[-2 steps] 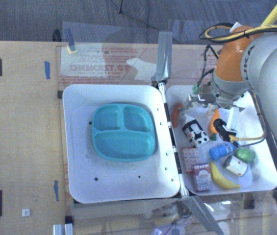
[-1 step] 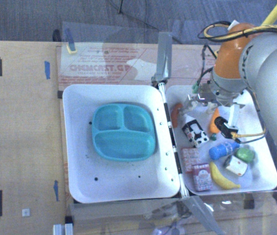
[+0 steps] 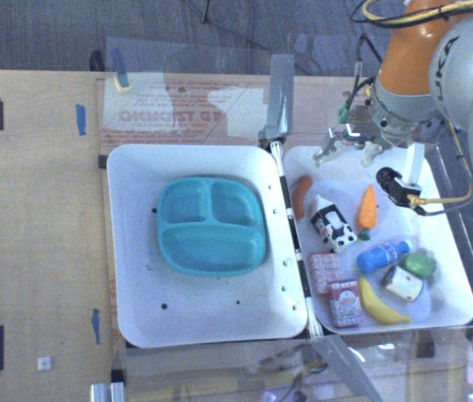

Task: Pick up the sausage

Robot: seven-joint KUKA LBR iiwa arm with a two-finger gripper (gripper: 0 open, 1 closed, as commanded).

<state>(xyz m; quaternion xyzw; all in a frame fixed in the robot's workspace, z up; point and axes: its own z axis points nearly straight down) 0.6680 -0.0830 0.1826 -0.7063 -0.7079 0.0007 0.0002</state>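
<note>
The sausage (image 3: pixel 301 195), a smooth reddish-brown cylinder, lies against the left wall of the right bin (image 3: pixel 462 283), apart from the crowd of toy food, so it looks easy to reach. The gripper (image 3: pixel 352 145) hangs over the bin's far edge, above and to the right of it, jaws spread and holding nothing. The left bin (image 3: pixel 127 300) carries a glossy blue divided plate (image 3: pixel 211 226).

sausage (image 3: pixel 301 195) against bin wall (image 3: pixel 287 203), cow-patterned carton (image 3: pixel 334 226) just beside
</note>
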